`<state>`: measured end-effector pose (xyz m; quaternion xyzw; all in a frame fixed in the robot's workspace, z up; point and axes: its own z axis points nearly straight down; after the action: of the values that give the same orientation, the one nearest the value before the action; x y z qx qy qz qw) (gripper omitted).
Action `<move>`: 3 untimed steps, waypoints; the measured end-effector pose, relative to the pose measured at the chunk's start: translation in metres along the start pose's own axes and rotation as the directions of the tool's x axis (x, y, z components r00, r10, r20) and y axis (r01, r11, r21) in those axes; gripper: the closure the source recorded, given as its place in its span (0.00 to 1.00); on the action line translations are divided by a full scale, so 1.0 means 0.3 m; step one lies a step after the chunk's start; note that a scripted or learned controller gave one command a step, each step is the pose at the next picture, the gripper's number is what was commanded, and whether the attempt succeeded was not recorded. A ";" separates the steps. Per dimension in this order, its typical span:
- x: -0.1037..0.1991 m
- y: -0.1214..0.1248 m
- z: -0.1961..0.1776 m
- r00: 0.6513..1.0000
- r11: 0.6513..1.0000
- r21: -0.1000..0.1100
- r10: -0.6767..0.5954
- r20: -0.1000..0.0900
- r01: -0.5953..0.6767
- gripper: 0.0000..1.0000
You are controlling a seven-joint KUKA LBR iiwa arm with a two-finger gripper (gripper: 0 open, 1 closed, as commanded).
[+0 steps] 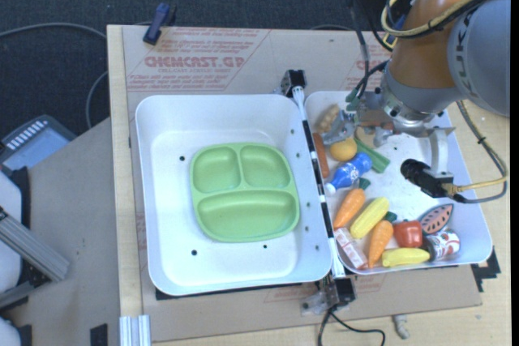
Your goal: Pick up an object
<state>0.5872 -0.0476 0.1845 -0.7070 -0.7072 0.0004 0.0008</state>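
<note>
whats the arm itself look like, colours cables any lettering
The arm is a thick rounded grey body with a glossy orange band above the wrist. Part of dark lettering shows on the grey shell near the band. Yellow and black cables loop around the orange section. Below it sits a round metallic grey wrist flange, with thin dark wires running down toward the gripper.

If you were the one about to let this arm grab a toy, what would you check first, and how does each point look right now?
1. Toys within reach: ok. The right bin holds a carrot, a corn cob, a banana and more.
2. Gripper above that bin: ok, it hangs over the far left corner, near a yellow lemon-like toy.
3. Jaws open or shut: cannot tell, the wrist hides them.
4. Something already held: cannot tell.
5. One toy lying free: not ok, the toys lie crowded and touching.
6. Left bin ready: ok, a green divided plate lies in it.
</note>
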 end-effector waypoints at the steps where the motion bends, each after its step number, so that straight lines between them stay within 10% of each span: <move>1: 0.008 0.045 -0.001 1.000 1.000 -0.003 0.000 0.001 0.000 0.00; 2: -0.207 0.068 0.232 1.000 1.000 0.001 0.001 0.001 -0.001 0.00; 3: -0.150 0.165 0.333 1.000 1.000 -0.003 0.000 0.001 0.000 0.00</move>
<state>0.6365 -0.0925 0.0846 -0.7070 -0.7073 -0.0002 -0.0007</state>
